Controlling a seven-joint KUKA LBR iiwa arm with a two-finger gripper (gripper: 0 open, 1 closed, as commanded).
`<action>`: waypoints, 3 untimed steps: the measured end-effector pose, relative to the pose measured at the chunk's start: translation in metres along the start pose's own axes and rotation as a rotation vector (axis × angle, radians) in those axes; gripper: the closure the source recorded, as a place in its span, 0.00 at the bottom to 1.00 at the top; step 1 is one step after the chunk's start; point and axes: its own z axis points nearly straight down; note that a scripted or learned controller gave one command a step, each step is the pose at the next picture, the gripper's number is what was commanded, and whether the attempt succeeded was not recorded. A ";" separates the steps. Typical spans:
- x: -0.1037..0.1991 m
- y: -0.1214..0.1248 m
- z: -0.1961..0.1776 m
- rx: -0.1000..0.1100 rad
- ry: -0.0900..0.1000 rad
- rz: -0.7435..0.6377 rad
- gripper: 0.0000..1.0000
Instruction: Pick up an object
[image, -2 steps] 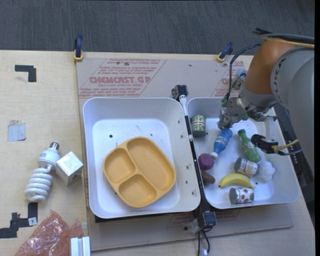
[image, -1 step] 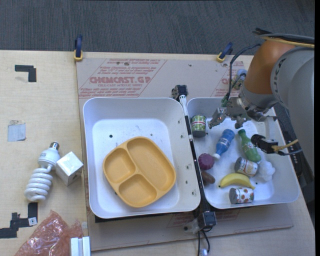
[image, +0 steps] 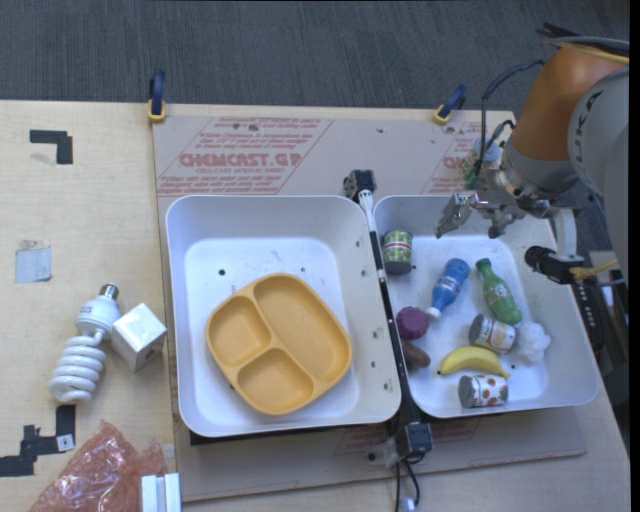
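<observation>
Blue bottle (image: 449, 285), beside green bottle (image: 497, 291), banana (image: 472, 360), purple ball (image: 412, 322)

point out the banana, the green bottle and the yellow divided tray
banana (image: 470, 360), camera view, middle of its curved body
green bottle (image: 497, 294), camera view, label area at mid-body
yellow divided tray (image: 278, 343), camera view, ridge where its three compartments meet

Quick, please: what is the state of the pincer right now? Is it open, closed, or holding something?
Pincer: open, holding nothing, poised above the far edge of the right bin.
</observation>
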 end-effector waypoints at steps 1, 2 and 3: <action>-0.004 -0.046 0.060 0.001 0.001 0.001 0.00; -0.056 -0.002 -0.057 0.000 0.000 0.000 0.00; -0.027 0.000 0.043 0.001 0.001 -0.003 0.00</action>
